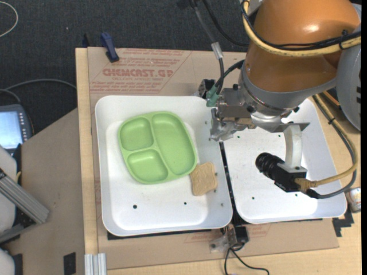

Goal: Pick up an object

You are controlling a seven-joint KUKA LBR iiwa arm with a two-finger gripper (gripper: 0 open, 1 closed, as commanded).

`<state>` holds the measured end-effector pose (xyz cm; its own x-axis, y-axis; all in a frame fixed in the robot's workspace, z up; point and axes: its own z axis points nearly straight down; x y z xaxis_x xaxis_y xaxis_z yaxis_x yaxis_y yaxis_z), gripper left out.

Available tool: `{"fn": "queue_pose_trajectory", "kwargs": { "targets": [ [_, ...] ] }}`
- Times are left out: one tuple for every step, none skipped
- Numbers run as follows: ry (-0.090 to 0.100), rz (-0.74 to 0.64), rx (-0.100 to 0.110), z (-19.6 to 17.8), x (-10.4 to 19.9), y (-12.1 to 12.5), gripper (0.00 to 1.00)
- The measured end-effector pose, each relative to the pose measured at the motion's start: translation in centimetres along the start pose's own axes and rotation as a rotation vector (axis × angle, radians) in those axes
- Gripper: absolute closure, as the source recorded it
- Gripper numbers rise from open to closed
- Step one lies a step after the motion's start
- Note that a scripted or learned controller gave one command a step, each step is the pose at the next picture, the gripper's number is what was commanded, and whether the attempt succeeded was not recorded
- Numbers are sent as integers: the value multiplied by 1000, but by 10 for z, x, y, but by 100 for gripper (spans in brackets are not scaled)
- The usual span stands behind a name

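Two candidates | sponge (203, 179): light, soft, pinch across its edges | tray (157, 147): stiff, grip rim | end effector (219, 132): state unclear

Pale green plate (157, 148) with 3 compartments, lay flat and right way up in the left white bin (114, 110), tan sponge-like square (203, 179) lay flat just beside the plate's lower right corner, same bin.
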<state>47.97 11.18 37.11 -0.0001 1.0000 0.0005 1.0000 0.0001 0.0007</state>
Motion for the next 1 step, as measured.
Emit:
{"fn": "queue_pose_trajectory", "kwargs": {
  "targets": [
    [1,0,-2,-10,0,1,100]
  ]
}}
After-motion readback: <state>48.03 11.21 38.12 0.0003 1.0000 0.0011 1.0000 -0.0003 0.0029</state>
